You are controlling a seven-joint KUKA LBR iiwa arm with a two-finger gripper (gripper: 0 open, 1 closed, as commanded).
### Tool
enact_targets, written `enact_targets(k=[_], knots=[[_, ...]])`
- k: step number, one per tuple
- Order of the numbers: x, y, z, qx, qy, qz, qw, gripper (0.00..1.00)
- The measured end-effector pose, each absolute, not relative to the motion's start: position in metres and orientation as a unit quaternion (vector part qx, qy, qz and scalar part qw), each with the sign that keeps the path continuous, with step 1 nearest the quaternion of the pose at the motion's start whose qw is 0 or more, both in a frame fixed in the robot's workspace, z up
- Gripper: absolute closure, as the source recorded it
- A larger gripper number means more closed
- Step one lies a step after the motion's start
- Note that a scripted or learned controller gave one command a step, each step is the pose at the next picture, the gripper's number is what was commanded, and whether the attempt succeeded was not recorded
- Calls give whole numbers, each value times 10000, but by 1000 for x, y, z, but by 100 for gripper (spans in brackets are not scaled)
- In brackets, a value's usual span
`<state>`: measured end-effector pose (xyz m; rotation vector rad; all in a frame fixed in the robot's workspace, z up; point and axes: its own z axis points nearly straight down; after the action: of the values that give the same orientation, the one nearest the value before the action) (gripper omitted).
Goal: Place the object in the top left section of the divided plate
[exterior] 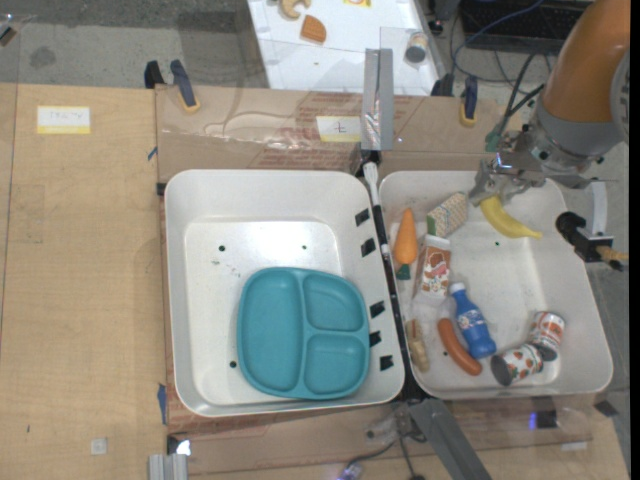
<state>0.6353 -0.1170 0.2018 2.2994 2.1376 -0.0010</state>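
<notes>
Pincer (pixel 492 183) just above banana (pixel 509 221), right of plate (pixel 302 334); grip state impossible to tell. Banana lying in right bin (pixel 585 313), beyond bottle (pixel 472 322).

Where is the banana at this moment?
In the camera view, the banana lies in the right bin, near its top right corner, just below the hand and right of the cracker packet.

Arm (pixel 590 78) cut off at right edge — (gripper (pixel 497 180) blurred)
</notes>
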Motion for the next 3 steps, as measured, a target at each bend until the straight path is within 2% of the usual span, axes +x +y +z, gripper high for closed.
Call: enact_targets(k=[1,2,3], knots=[[563,-41,192,7251,6886,-1,-6,100],[529,17,191,7265,6872,-3,-10,100],[482,102,191,6841,7294,-4,-11,100]])
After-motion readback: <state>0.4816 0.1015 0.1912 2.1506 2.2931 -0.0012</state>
